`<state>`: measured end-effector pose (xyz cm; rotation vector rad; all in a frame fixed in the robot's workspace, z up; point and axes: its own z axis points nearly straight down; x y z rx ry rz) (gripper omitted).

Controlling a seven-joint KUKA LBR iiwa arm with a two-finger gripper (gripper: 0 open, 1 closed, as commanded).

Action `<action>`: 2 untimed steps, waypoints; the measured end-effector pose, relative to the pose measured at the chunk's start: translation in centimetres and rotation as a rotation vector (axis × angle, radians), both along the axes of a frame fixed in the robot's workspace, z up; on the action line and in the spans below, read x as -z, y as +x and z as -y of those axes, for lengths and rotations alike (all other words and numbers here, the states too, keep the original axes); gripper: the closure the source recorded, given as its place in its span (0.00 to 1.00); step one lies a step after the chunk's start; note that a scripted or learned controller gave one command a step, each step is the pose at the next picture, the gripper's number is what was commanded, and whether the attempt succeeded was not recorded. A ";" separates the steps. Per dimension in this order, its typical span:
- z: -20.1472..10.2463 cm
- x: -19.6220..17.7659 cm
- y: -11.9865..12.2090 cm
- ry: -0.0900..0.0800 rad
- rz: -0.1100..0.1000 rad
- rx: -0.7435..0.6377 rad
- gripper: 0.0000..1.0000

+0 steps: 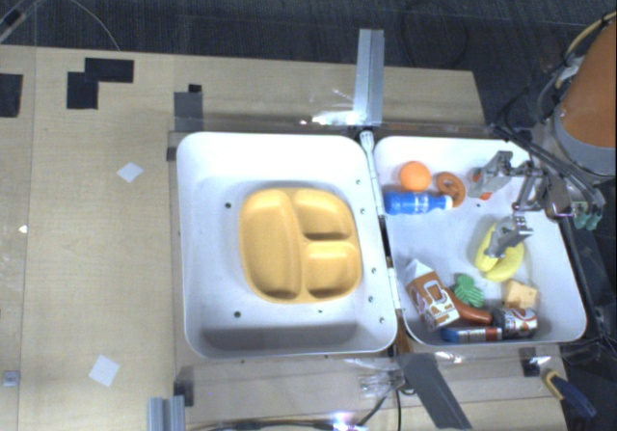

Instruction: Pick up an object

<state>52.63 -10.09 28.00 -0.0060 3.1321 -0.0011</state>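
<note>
Where the arm reaches into the right bin (575, 296), I see the gripper (505, 238) low over the banana (498, 262). Whether it pinches anything, I cannot tell. A yellow tray (297, 244) sits in the left bin (207, 227).

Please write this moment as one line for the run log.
arm: over right bin | tool: low, just above banana | lifted: nothing seen | left bin: yellow tray
</note>
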 end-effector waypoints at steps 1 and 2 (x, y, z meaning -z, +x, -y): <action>3.0 14.5 -1.0 0.003 -0.016 0.107 0.00; 4.3 18.2 -3.0 0.005 0.019 0.368 0.00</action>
